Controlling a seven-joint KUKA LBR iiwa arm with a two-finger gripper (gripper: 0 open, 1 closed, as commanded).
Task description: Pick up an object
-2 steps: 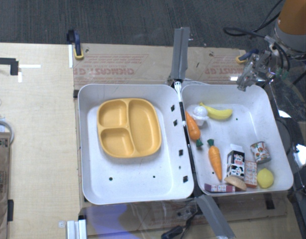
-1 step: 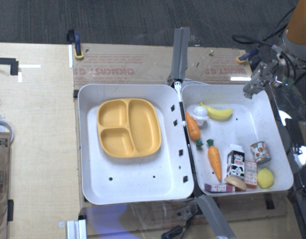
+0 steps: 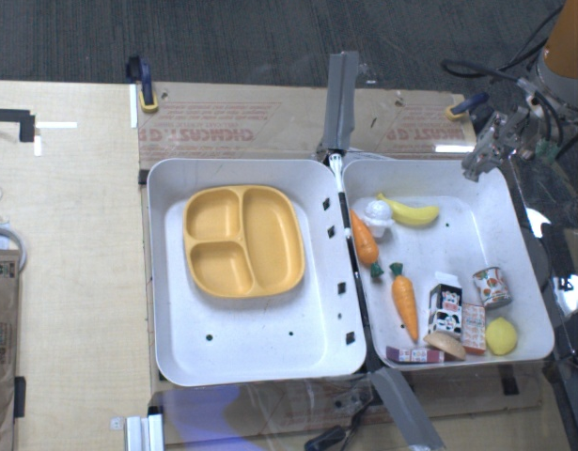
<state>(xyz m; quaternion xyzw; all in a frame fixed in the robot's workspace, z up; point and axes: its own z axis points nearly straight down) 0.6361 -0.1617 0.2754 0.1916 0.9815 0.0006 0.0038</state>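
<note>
The right bin [image 3: 514,216] holds several toy foods. A yellow banana [image 3: 412,214] lies at its far side beside a small white piece [image 3: 378,211]. Two orange carrots [image 3: 364,241] [image 3: 405,306] lie along the left side. A cow-patterned carton [image 3: 445,308], a small can [image 3: 492,287], a yellow lemon [image 3: 501,336] and a pink box [image 3: 473,329] crowd the near right corner. My gripper [image 3: 483,153] hangs over the bin's far right corner, above the rim and apart from every object, with nothing seen in it.
A yellow divided plate [image 3: 243,241] lies in the left bin [image 3: 176,327]. A grey divider post [image 3: 340,101] stands between the bins at the back. Cables [image 3: 495,69] trail near the arm at the upper right. A flat purple bar [image 3: 406,354] lies at the right bin's near edge.
</note>
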